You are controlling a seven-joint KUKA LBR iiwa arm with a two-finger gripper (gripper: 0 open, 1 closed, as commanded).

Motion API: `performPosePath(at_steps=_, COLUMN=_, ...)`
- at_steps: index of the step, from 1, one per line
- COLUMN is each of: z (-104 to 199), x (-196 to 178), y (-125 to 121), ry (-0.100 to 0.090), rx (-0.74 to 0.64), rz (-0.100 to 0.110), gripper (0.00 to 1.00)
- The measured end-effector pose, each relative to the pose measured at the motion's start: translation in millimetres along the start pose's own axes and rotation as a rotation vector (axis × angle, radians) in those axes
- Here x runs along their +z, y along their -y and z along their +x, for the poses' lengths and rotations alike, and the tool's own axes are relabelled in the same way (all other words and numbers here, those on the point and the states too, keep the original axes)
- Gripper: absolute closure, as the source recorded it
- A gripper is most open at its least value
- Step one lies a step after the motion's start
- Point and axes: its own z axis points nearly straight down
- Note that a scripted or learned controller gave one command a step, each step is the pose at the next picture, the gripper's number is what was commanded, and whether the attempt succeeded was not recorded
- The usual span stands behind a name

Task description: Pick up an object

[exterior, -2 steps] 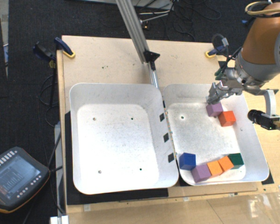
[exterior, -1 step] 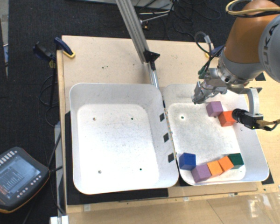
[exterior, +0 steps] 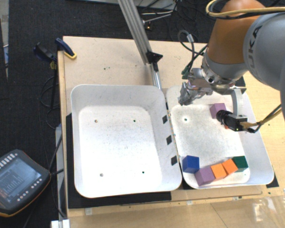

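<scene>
a: from the camera view, where is the gripper [exterior: 186,99]?

b: over the far left corner of the right bin [exterior: 256,151], pointing down at bare white floor. whether it is open or closed i cannot tell; it shows as one dark blur, and nothing can be seen held in it.

a: and the things to pick?

b: all in that right bin. a pink block [exterior: 217,110] lies near the far side, just right of the gripper. along the near edge sits a row: blue block [exterior: 190,163], purple block [exterior: 204,175], orange block [exterior: 219,170] and green block [exterior: 239,163]. the last three touch or nearly touch; the blue one stands a little apart. the left bin [exterior: 85,127] has only specks on it.

a: how would they handle?

b: my guess is light, stiff cubes, foam or wood, with flat faces that should not slip much. nothing fragile. i would take the pink one across two opposite faces, since it stands alone with room on both sides. the packed row leaves little room for a finger between neighbours.
</scene>
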Motion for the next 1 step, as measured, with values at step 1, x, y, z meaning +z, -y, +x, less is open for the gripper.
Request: performPosePath(at_steps=1, z=54.8, x=12.5, y=-17.6, ry=0.0, rx=0.001, rz=-0.001, gripper=1.0)
